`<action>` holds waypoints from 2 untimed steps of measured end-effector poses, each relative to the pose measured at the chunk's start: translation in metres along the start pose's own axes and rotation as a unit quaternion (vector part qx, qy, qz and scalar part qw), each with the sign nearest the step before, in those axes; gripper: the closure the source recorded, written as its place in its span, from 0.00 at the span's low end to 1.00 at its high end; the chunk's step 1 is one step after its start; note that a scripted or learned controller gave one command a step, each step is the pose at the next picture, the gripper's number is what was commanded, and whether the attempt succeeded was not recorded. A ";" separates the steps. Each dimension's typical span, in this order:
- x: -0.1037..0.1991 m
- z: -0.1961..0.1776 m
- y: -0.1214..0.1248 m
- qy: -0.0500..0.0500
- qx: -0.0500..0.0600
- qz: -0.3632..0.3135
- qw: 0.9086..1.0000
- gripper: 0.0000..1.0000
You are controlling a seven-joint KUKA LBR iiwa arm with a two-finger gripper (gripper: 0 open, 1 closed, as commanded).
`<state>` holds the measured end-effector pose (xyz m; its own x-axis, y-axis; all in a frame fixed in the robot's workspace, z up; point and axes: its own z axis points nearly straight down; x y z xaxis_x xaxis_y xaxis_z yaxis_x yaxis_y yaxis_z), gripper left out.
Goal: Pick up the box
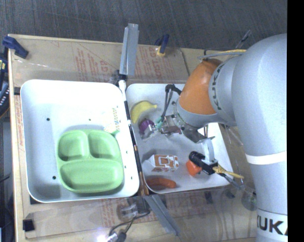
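Observation:
The box (165, 161) is a small white carton with brown print, lying flat in the near part of the right bin (220, 135). My gripper (150, 128) is in the same bin, farther back and a little left of the box, apart from it. It sits low against a small purple thing (146, 123), just in front of a yellow banana (141, 110). The grey arm with its orange band (199, 92) covers the bin's right half.
A red sausage-shaped thing (161, 183) lies at the right bin's near edge, just in front of the box. A small orange-red thing (193, 169) lies right of the box. The left bin (36, 130) holds a green divided plate (90, 160).

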<state>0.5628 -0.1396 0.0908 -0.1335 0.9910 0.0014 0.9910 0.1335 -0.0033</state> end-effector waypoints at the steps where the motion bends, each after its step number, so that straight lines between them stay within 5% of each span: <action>1: -0.006 -0.002 0.080 0.000 -0.001 0.014 1.000 0.00; 2: 0.016 -0.001 0.032 0.000 0.000 0.016 1.000 0.00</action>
<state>0.5929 -0.1194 0.0915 -0.1016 0.9948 0.0008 0.9948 0.1016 -0.0036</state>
